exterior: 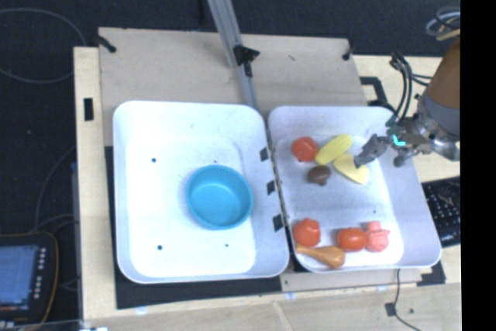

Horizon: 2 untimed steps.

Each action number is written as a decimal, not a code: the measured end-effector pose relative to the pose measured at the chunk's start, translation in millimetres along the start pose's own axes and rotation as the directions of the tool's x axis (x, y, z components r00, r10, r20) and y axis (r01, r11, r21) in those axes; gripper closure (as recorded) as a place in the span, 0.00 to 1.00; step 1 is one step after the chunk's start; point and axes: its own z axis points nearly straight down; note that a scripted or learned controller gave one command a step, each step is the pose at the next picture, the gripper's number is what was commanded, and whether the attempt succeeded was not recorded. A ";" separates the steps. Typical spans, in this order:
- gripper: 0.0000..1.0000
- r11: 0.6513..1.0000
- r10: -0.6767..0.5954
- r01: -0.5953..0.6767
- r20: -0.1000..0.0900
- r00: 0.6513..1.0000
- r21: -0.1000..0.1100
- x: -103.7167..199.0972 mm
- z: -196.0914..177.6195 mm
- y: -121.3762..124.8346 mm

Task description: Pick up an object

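**Claw over the yellow pieces in the right bin**

Plastic play food lies scattered in the right bin [403, 190], smooth and brightly coloured. Near its middle a yellow wedge [353, 171] with a flat pale face lies just beside a longer yellow cob-shaped piece [333, 148]. A small dark brown lump [318, 175] lies by them, and a rounded red-orange piece [304, 149] lies further left. Along the near wall lie a red piece [308, 232], a tan pear-shaped piece [323, 254], an orange-red piece [351, 239] and a pink one [377, 237].

The claw [370, 153] reaches in from the right, its dark tip at the wedge's upper edge; whether it is apart or together I cannot tell. The left bin [139, 136], matt white, holds a round blue bowl [219, 196]. Both bins sit on the pale worktop [310, 62].
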 end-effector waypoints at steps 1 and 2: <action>0.00 1.000 0.000 0.000 0.001 1.000 -0.004 -0.2 -2.0 0.9; 0.00 1.000 0.004 -0.004 0.006 1.000 0.001 -3.8 42.6 6.4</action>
